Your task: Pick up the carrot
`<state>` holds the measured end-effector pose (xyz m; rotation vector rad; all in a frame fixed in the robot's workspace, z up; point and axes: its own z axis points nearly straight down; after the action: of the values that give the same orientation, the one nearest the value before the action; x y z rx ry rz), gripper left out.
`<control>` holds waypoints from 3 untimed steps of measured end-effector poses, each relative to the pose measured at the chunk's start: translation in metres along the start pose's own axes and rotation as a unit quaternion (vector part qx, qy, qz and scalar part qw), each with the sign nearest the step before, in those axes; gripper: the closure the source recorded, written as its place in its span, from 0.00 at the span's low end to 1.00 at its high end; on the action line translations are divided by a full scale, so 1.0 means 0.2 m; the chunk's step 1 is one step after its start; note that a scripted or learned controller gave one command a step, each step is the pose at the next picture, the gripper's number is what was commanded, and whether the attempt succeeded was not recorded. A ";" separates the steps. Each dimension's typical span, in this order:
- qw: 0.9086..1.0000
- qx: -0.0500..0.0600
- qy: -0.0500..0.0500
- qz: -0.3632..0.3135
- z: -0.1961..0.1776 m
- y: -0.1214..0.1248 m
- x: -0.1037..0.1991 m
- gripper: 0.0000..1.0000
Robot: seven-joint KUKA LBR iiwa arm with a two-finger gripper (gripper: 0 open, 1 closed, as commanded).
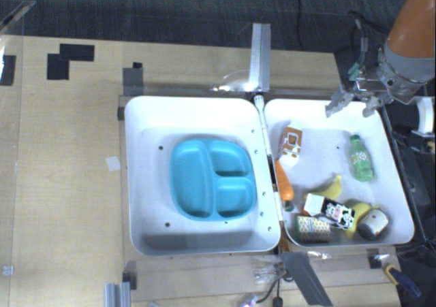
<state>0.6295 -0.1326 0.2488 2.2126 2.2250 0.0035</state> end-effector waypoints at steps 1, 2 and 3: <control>1.000 0.001 0.001 0.017 0.13 -0.16 0.40 0.00; 0.998 0.000 0.001 -0.064 0.32 -0.16 0.33 0.00; 0.989 -0.002 -0.001 -0.150 0.21 0.04 0.05 0.00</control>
<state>0.6376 -0.1217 0.2064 1.8518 2.5285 0.0058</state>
